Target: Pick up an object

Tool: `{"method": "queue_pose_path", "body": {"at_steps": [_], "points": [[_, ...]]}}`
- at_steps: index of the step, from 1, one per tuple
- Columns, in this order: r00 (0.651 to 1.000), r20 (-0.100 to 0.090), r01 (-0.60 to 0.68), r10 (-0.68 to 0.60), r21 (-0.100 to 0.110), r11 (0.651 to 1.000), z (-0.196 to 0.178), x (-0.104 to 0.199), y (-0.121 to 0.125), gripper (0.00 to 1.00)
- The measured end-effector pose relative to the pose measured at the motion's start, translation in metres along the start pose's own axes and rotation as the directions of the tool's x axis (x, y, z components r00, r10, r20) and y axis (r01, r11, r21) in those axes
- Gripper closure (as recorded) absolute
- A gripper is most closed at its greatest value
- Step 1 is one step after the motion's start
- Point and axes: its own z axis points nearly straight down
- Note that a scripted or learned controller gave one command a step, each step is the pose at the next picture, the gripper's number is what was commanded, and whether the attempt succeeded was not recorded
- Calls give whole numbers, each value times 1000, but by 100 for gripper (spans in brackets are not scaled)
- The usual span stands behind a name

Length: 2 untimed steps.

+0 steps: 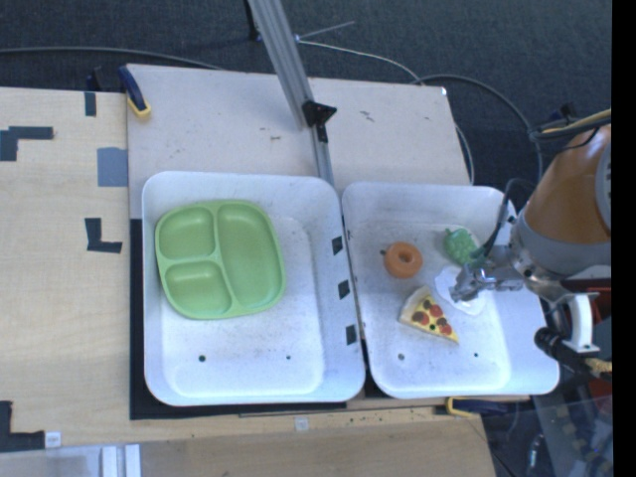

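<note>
Looming nearest the lens, the arm [571, 207] is reaching into the right bin [397, 366]. Its gripper [467, 286] is hovering low among a green toy [459, 244], pizza slice [429, 316] and orange ring [402, 259]; whether it is grasping anything, I cannot tell. Judging by this, approach is underway; descending squarely onto one toy comes next.

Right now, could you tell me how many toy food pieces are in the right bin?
3: orange donut mid-bin, pizza slice below it, green piece beside the gripper, which may hide more.
</note>
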Motion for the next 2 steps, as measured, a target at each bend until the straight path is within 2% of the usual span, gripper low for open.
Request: {"method": "queue_pose_path", "body": {"at_steps": [1,2], "points": [[1000,0,0,0,1,1000,-45,0,1,100],[1000,-3,6,-6,5,1000,-42,57,27,100]]}}
